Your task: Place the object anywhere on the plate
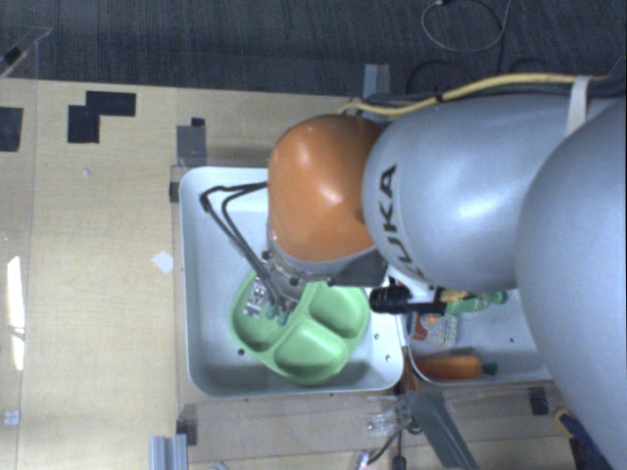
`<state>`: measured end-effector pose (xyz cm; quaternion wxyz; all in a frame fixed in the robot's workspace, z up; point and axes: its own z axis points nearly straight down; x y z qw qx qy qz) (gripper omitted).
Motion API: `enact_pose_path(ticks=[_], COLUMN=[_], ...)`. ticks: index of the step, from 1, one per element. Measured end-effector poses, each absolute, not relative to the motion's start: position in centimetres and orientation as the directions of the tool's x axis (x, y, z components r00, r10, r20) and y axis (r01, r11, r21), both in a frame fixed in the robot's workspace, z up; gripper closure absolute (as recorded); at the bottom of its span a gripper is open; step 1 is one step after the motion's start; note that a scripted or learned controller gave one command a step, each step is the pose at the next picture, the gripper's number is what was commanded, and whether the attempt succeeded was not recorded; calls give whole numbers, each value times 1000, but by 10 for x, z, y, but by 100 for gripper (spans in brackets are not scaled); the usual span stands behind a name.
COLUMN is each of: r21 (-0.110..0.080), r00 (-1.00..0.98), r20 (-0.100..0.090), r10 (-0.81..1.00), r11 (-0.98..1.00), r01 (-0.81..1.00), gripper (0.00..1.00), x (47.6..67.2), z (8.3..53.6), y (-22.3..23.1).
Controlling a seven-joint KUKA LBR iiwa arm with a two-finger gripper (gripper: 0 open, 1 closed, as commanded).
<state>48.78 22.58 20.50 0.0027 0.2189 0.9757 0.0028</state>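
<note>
gripper (266,300) down over the green sectioned plate (312,341) in the left white bin (201,292); can't tell its state. right bin (509,346) holds an orange carrot-like object (453,366), a bottle (470,304) and a packet (436,331).

Partial "UKA" on the arm (460,213)

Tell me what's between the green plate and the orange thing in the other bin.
In the camera view, the shared white bin walls separate the green plate from the orange thing. A small packet lies just above the orange thing.
</note>
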Motion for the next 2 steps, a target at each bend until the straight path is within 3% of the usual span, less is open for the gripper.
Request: enact_pose_path(ticks=[1, 2], r21=[5, 5], r00=[-929, -979], r20=[-3, -5], r10=[371, 203], r11=[929, 979], r01=[371, 203], gripper=[100, 100], x=[488, 488], z=[185, 191], y=[235, 236])
